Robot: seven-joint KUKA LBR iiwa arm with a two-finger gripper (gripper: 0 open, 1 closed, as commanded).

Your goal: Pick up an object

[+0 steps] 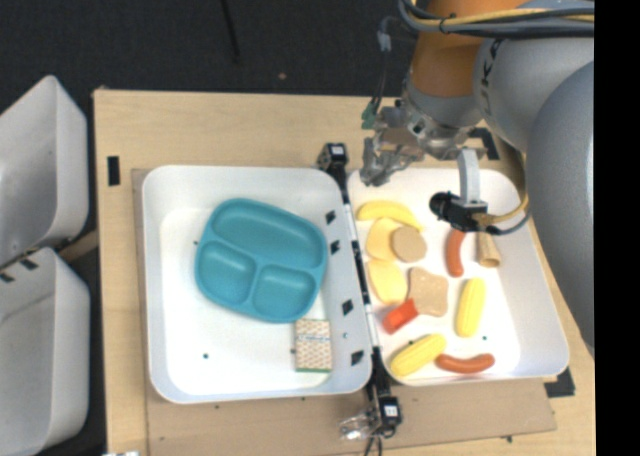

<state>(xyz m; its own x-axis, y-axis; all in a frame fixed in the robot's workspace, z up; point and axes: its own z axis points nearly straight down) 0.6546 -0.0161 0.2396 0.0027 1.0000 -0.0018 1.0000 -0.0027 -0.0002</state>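
Likely light, stiff plastic, the banana (387,212) suits a pinch across its middle; whether the gripper (378,166) is open cannot be told.

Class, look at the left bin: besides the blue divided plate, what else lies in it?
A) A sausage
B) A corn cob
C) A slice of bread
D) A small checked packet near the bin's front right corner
D: in the left bin, a small checked packet lies just in front of the blue divided plate, near the front right corner; the food items lie in the right bin.
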